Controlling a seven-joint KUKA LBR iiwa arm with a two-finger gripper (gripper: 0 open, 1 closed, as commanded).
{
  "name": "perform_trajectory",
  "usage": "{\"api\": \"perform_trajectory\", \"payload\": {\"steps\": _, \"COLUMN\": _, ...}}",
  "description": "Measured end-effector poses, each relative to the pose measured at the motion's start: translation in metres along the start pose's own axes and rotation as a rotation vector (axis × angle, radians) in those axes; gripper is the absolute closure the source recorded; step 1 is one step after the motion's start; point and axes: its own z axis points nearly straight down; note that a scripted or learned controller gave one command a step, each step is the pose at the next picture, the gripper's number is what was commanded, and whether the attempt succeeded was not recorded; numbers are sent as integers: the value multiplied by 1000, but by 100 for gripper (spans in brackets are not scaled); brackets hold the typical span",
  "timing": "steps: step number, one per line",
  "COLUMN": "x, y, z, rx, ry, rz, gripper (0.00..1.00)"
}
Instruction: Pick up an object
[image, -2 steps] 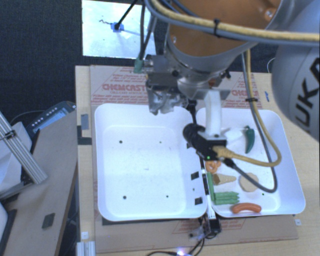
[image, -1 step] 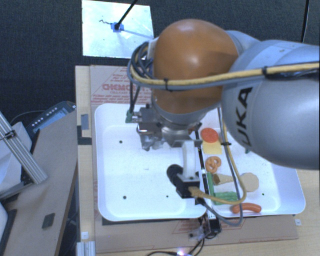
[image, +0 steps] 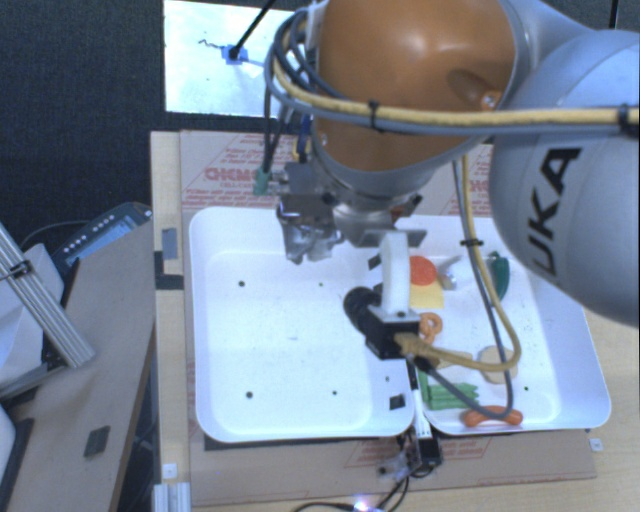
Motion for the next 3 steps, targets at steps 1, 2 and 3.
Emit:
{"api": "perform_trajectory", "payload": {"steps": 1, "x": 0, "y": 0, "z": -112, "rx": -7, "ry": 4, "rz": 0, "gripper": 100}}
{"api": "perform_trajectory", "payload": {"steps": 2, "x": -14, "y": 49, "z": 19, "rx": 14, "ry": -8, "rz": 7, "gripper": 100}}
{"api": "perform_trajectory", "payload": {"steps": 3, "x": 0, "y": 46, "z": -113, "rx": -9, "ry": 4, "rz": -1, "gripper": 100}}
